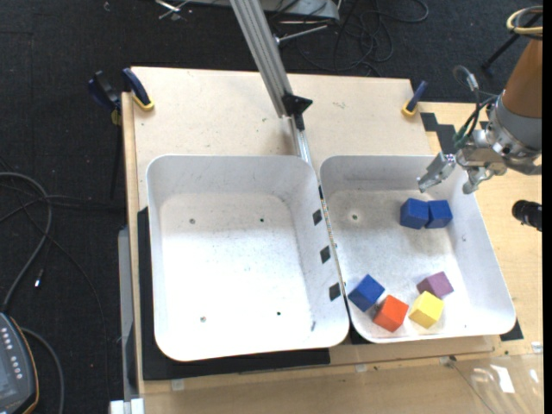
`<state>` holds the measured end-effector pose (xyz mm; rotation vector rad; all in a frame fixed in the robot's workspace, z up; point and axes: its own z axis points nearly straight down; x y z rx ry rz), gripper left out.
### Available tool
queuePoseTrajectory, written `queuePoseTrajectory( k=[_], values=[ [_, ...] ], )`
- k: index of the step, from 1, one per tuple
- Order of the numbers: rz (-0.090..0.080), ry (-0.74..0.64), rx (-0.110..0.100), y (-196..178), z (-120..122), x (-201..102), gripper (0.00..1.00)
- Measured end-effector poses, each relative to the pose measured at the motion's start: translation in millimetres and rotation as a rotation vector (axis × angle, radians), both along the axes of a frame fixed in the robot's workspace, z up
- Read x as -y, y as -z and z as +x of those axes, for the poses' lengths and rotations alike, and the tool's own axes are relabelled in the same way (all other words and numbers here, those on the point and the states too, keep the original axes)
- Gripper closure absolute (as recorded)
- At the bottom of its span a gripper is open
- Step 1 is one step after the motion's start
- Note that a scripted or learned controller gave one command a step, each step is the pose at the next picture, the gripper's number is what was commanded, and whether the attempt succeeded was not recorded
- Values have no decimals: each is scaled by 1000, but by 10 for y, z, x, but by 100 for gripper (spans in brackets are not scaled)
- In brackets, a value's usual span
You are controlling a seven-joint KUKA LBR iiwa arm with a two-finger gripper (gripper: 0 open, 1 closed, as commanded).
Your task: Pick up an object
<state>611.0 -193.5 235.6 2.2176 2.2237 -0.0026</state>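
Six blocks lie in the right bin [379, 179]. Two blue blocks [424, 213] sit side by side near its far right wall. Along the front edge are a third blue block [366, 291], an orange block [391, 312], a yellow block [426, 309] and a purple block [435, 284]. My gripper [452, 176] hangs above the bin's far right corner, just beyond the blue pair. Its two fingers [432, 176] stand apart, open, with nothing between them.
The left bin [164, 231] lies beside the right one, with a raised ridge [321, 231] between them. A slanted metal rail [259, 41] rises from the back of the bench. Clamps [138, 89] sit at the bench's far corners.
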Motion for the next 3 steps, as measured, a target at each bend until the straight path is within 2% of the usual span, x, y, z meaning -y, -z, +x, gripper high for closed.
queuePoseTrajectory(
  k=[1,2,3],
  values=[
    [3,-2,0,1429,65,-153,0],
    [2,0,3,1295,75,-147,100],
    [2,0,2,1301,73,-147,0]
  ],
)
